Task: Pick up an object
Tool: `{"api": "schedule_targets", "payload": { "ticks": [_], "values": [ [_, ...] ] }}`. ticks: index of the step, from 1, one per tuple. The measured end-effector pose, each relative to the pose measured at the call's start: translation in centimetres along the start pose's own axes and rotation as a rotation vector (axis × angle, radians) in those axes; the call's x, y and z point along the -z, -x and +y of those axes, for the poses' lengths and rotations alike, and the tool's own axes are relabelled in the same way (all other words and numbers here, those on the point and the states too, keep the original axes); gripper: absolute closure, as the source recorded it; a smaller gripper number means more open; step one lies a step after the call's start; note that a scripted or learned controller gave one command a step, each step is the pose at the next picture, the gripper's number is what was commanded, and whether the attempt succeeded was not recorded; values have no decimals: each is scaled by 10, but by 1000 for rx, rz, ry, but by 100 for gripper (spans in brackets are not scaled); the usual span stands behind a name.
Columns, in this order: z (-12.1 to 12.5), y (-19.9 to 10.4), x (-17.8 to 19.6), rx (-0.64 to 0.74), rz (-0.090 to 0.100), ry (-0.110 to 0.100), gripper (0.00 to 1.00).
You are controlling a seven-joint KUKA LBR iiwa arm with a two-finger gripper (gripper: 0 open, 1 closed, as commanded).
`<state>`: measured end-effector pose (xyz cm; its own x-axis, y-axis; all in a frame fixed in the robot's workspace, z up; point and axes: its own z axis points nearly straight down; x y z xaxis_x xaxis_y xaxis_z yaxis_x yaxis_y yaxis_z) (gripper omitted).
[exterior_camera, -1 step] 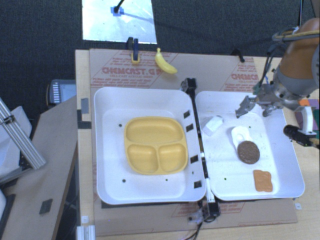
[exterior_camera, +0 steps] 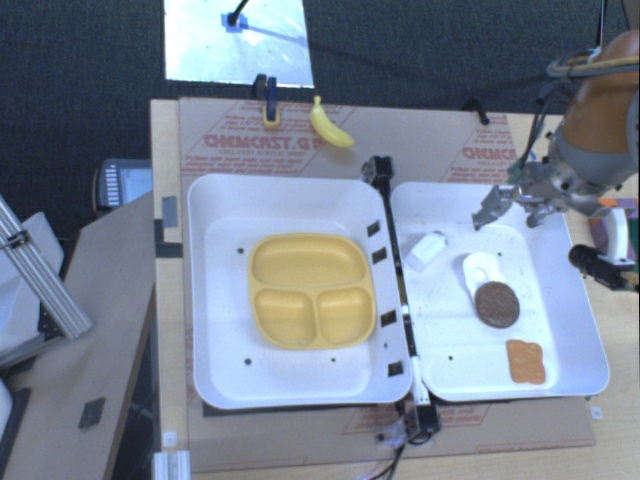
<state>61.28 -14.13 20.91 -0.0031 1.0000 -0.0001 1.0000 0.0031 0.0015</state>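
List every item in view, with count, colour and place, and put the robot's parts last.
shallow white plastic bins: 2, white, side by side on the bench.
yellow three-compartment plastic tray: 1, yellow, middle of left bin.
small white block: 1, white, right bin, upper left.
white rounded piece: 1, white, right bin centre.
round brown disc: 1, brown, just below it.
orange-brown slab: 1, right bin, lower right.
yellow toy banana: 1, on cardboard behind bins.
gripper: 1, grey, over right bin's far edge.

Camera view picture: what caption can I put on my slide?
Robot gripper hovers over the right bin above a brown patty; yellow tray sits left.
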Motion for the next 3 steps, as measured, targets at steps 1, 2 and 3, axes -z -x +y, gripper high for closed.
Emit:
{"api": "schedule_targets", "payload": {
  "ticks": [1, 2, 3],
  "values": [
    [-5, -1, -43, -2, 0, -3, 0],
    [-7, -5, -85, -2, 0, -3, 0],
    [-7, -5, -126, -2, 0, -2, 0]
  ]
}}
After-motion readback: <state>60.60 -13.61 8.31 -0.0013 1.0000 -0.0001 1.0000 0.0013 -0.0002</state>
